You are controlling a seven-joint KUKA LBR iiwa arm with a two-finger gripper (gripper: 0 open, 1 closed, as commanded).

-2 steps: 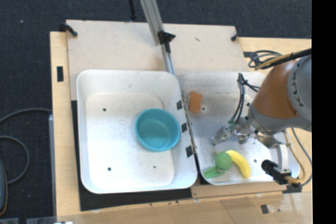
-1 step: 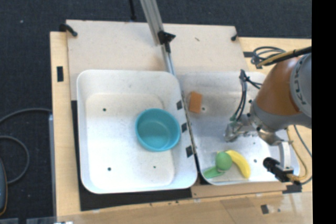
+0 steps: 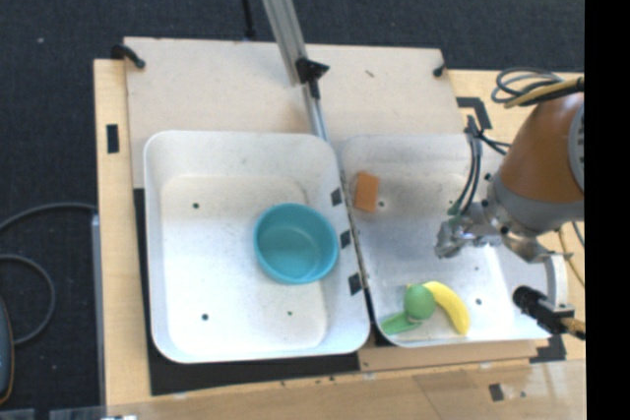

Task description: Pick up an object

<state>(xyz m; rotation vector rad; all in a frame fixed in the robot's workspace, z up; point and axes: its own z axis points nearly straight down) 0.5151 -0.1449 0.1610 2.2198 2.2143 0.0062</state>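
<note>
The gripper (image 3: 459, 237) hangs over the right bin (image 3: 394, 172), its fingers' state impossible to tell. A banana (image 3: 450, 305) and green object (image 3: 418, 303) lie near; a blue bowl (image 3: 295, 243) sits left.

A blue bowl (image 3: 296, 244) sits upright in the left bin. In the right bin, an orange block (image 3: 366, 192) lies near the dividing wall. A yellow banana (image 3: 451, 305) lies beside a green pear (image 3: 417, 304) at the front edge.
</note>
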